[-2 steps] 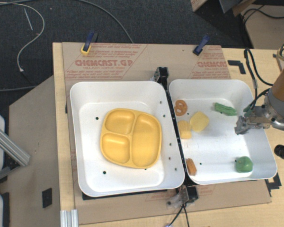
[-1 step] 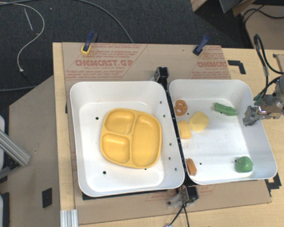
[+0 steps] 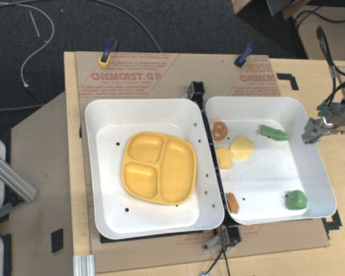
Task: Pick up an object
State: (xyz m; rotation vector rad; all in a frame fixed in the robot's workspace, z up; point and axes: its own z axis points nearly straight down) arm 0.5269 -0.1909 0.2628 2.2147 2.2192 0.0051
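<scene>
Where the right white bin (image 3: 319, 177) nears us: round green plastic fruit (image 3: 296, 200), near right corner.
Left bin (image 3: 103, 211): yellow three-part plastic plate (image 3: 159, 167), middle.
Gripper (image 3: 314, 132): at the right bin's far right rim; opening and hold cannot be told.

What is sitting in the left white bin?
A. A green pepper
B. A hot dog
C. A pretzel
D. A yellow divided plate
D: the yellow divided plate lies alone in the left bin, while the small food items are in the right bin.
</scene>
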